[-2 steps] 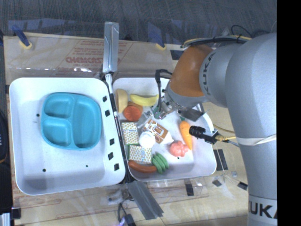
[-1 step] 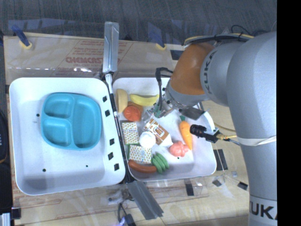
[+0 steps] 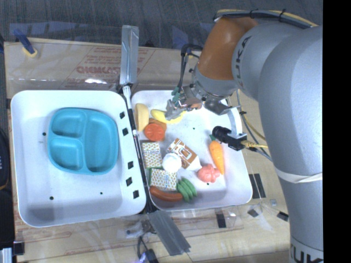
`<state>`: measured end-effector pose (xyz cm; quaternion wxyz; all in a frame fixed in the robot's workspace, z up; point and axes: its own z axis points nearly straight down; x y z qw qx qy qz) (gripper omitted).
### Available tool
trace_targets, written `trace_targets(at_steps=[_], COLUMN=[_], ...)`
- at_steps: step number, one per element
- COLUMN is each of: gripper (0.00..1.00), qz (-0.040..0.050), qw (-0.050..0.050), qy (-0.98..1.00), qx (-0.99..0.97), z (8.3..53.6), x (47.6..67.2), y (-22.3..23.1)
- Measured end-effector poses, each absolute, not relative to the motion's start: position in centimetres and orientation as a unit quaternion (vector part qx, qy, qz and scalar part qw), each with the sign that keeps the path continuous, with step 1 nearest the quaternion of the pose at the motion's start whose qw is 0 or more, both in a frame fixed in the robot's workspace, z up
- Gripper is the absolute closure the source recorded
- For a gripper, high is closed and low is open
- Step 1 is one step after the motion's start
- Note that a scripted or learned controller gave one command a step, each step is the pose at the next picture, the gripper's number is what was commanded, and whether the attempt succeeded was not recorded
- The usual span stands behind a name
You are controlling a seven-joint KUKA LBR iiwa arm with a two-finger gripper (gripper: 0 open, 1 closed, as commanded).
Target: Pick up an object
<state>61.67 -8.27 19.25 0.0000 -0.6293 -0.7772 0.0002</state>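
Observation:
The right bin (image 3: 237, 186) holds several toy foods. At its far left lie a pale yellow piece (image 3: 141, 115), a yellow banana (image 3: 159, 115) and a red tomato (image 3: 155, 131). My gripper (image 3: 175, 106) hangs low over the bin's far edge, right beside the banana's right end; contact cannot be judged. Nearer the middle are a brown-and-white carton (image 3: 184, 153) and a white-capped bottle (image 3: 171, 162). An orange carrot (image 3: 218, 155) and a pink piece (image 3: 208, 173) lie to the right.
The left bin (image 3: 27, 201) holds a blue divided plate (image 3: 84, 139). Two patterned boxes (image 3: 152, 153), a green piece (image 3: 187, 188) and a red-brown sausage (image 3: 164, 195) crowd the right bin's near left. The grey arm (image 3: 279, 92) covers the right side.

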Motion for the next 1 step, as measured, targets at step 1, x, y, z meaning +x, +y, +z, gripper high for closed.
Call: trace_targets(at_steps=[1], gripper=[0.0], qz=[0.0004], qw=[0.0], qy=[-0.777], qx=[-0.629], z=[19.21], x=[61.65], y=[-8.28])
